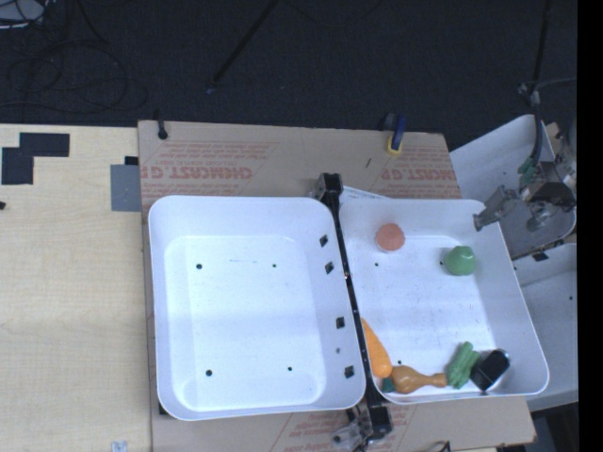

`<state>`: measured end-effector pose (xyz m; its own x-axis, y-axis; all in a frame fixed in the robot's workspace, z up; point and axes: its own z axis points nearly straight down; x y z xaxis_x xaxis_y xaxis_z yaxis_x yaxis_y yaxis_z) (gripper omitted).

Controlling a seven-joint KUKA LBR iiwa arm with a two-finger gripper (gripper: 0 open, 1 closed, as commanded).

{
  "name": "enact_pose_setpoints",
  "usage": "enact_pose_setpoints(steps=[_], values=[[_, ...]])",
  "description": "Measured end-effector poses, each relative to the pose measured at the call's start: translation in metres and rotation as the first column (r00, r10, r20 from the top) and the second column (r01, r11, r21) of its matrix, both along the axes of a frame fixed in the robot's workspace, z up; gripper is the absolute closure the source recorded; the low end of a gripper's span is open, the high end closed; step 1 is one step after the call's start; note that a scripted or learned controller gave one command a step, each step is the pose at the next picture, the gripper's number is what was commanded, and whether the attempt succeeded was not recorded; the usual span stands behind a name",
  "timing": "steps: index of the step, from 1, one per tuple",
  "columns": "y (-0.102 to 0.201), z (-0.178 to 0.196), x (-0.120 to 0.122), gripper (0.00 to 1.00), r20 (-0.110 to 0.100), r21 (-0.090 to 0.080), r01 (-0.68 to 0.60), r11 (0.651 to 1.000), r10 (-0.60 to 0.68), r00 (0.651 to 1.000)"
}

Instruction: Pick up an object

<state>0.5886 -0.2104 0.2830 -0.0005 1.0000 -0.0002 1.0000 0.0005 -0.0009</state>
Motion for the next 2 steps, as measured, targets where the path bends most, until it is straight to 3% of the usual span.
enact_pose_setpoints(steps=[1,2], values=[[0.032,0.061,-0.015,0.0,0.004,0.0,-0.002,1.0,0.002,1.0],[0.097,0.135,-0.043,0.0,0.007,0.001,-0.007,1.0,0.007,1.0]])
